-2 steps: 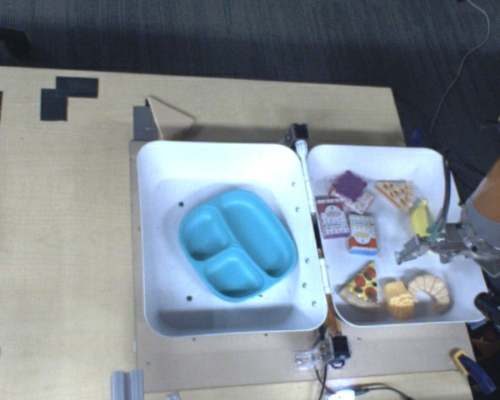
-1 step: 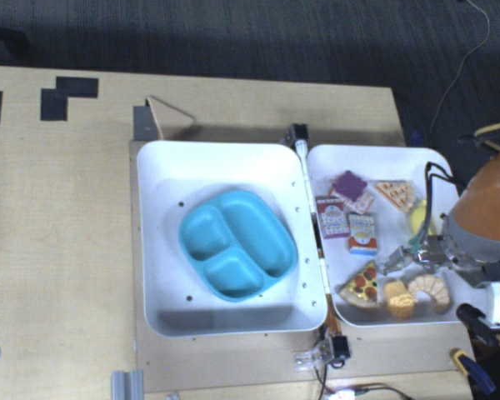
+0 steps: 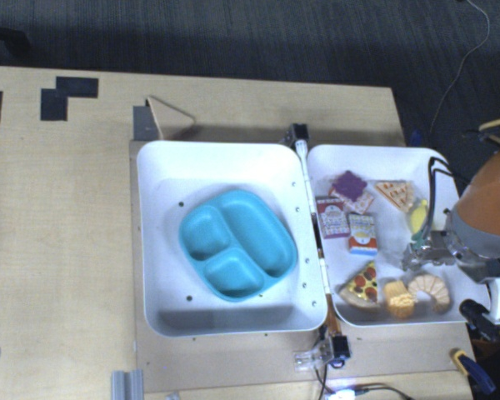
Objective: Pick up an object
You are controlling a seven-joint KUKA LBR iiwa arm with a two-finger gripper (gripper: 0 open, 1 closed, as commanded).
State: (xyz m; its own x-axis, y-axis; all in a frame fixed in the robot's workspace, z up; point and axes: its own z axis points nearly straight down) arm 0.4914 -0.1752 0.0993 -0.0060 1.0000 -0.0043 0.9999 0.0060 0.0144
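At the near edge of the right bin [image 3: 383, 319] lies a row of toy foods: a pizza slice [image 3: 362, 284] at the left, a small yellow cheese-like block [image 3: 399, 297] in the middle, touching or almost touching it, and a tan croissant [image 3: 430, 291] on the right, close against the block. Just above the croissant hangs the gripper [image 3: 422, 253], a grey metal assembly reaching in from the right under the arm's orange band [image 3: 492, 198]. Its tip sits low over the bin floor near the right wall, between the croissant and a yellow-green piece that looks like a banana or corn cob [image 3: 418, 217]. Whether the jaws stand wide or narrow cannot be told from this angle, and nothing can be seen held between them.

In the left bin [image 3: 150, 248], a blue divided plate [image 3: 236, 243] with three compartments lies tilted across the floor, its small compartment toward the near side.

Further back in the right bin, two little printed boxes stand side by side: a red and white carton [image 3: 362, 232] and, left of it, a pink-labelled box [image 3: 333, 221] next to the divider between the bins. Behind them, toward the far wall, lie a purple block [image 3: 349, 185] and a waffle-patterned wedge [image 3: 395, 194], apart from one another. A black cable [image 3: 434, 192] runs down along the right wall toward the gripper.

Both bins rest on a pale wooden bench [image 3: 58, 248], which carries black tape marks [image 3: 67, 97] at its far left.
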